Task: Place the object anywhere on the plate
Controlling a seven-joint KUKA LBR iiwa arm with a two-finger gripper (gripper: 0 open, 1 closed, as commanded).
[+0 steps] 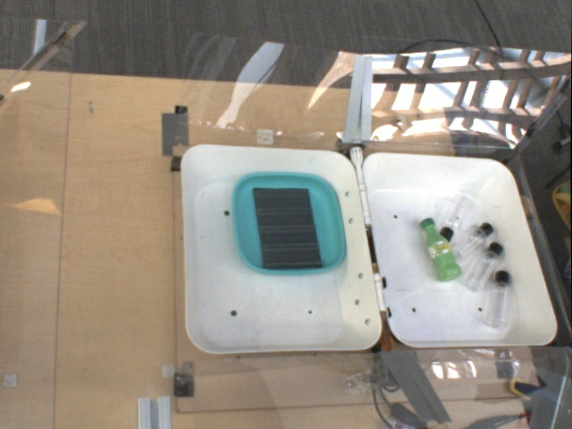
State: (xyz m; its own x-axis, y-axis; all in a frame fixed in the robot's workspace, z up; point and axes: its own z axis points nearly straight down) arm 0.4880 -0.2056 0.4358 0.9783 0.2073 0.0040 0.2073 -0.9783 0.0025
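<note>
Pick candidates are all sitting in the right bin [404,280]: 1 green bottle [441,252] and about 4 clear vials with black caps [491,263], lying loosely together in the right half of the bin. Which one counts as the object is not marked; the green bottle is looking like the easiest target since it is standing out on the left side of the group, though it is lying very close to 1 vial at its upper right.

Key relation: the bottle is lying flat, its long axis running from cap at upper left to base at lower right, nearly along the view's up-down line. A grasp is likely needing to close across that axis, roughly left-right in the view.

The plate [242,223], teal, is sitting in the left bin [268,322] with a dark ribbed pad [288,228] covering its middle. It is lying to the view's left of the bottle, across the seam between the 2 bins, well apart. Since the arm is reaching in from the right, the bottle's bin is the nearer 1 and the plate the farther.

Gripper state: cannot tell from this frame, so no hold is being claimed. Task is looking not yet started.
</note>
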